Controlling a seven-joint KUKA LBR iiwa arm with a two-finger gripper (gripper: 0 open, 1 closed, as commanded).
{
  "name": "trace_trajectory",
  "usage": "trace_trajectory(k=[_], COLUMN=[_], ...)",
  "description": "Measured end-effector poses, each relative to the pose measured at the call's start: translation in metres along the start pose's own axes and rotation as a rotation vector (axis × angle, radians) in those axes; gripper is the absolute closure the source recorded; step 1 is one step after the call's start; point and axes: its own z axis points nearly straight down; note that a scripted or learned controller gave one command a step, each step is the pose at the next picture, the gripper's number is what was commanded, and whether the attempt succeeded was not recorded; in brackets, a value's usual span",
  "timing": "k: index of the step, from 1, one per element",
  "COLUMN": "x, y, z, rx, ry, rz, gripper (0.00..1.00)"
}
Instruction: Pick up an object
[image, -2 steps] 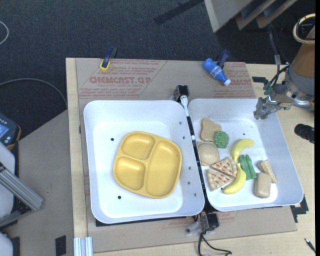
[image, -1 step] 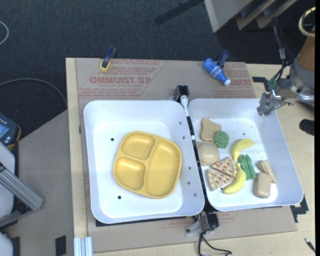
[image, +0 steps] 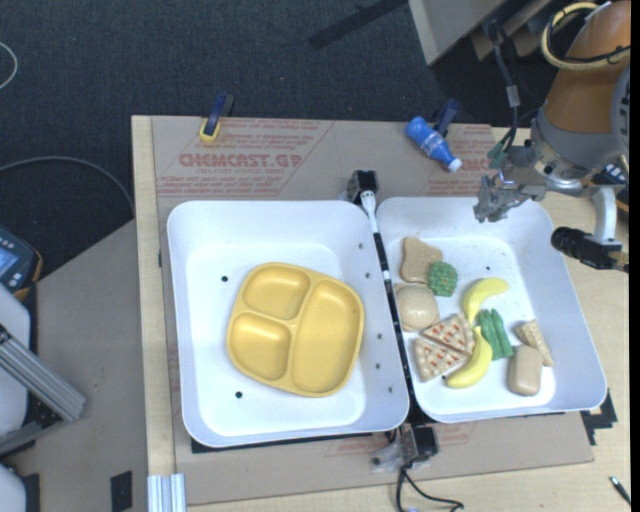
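Observation:
The right bin (image: 560, 290) holds several toy foods: a tan bread piece (image: 420, 258), a green broccoli-like lump (image: 443, 278), a yellow banana (image: 484, 296), a round pale bun (image: 415, 305), waffle-patterned slices (image: 445, 345), a green pod (image: 494, 333), a second banana (image: 472, 368) and a beige chunk (image: 524, 372). My gripper (image: 497, 205) hangs over the bin's far rim, above and behind the foods, touching none of them. Nothing shows in its grasp.
A yellow three-compartment plate (image: 295, 328) lies in the left bin (image: 190, 260). A blue clamp (image: 432, 142) and a yellow clamp (image: 213, 120) sit on the cardboard behind the bins. A black clip (image: 362, 185) joins the bins at the back.

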Motion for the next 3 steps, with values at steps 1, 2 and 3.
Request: trace_trajectory(k=[1, 2, 3], x=[0.041, 0.064, 0.067], y=[0.017, 0.025, 0.022], z=[-0.008, 0.002, 0.000], rx=[-0.001, 0.001, 0.003], ry=[0.000, -0.001, -0.001], rz=[0.001, 0.003, 0.005], gripper=[1.00, 1.00, 1.00])
